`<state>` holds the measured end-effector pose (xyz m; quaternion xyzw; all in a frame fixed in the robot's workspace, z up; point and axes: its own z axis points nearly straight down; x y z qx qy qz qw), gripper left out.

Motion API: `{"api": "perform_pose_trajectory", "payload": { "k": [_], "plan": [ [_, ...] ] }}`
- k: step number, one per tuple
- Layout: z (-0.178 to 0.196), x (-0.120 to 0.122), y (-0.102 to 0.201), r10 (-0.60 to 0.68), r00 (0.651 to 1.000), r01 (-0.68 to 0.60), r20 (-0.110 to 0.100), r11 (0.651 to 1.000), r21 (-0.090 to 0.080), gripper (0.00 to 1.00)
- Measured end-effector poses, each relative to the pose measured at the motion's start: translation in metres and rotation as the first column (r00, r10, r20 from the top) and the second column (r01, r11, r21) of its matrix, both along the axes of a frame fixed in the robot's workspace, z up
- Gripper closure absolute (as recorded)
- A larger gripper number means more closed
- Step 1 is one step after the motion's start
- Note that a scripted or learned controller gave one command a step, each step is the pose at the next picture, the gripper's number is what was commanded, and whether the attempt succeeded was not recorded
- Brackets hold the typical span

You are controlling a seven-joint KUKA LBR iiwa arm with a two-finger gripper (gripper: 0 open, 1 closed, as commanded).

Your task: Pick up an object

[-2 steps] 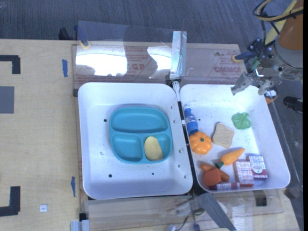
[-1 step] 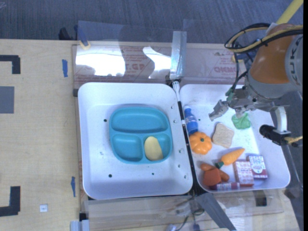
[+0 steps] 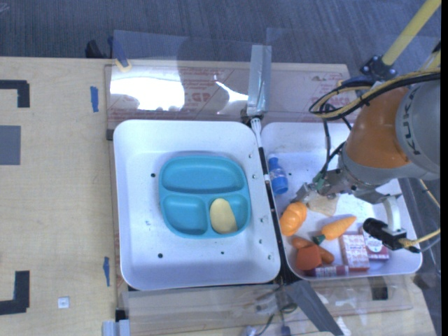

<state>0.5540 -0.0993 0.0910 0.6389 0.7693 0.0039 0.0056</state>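
Toys crowd the right bin (image 3: 413,261) under the arm.
An orange fruit (image 3: 293,217), carrot (image 3: 337,227), bottle (image 3: 277,176) and box (image 3: 354,250) surround the claw (image 3: 316,186); its opening cannot be told.

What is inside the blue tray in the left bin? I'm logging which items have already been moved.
A single yellow potato-like piece lies in the lower right compartment of the blue tray. The other two compartments show bare blue.

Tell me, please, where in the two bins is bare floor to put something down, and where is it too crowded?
Left bin: bare white floor all around the blue tray; its top compartment is bare, a yellow item fills the lower right one. Right bin: crowded along the front with toy food; the gripper hangs over its middle. Some bare floor beside the blue bottle.
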Motion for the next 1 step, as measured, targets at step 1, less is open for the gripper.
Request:
{"api": "perform_pose_trajectory", "payload": {
  "k": [1],
  "plan": [
    [-0.0001,-0.0697,-0.0146,0.074,0.997,-0.074,0.004,0.997,-0.005,0.0]
  ]
}}
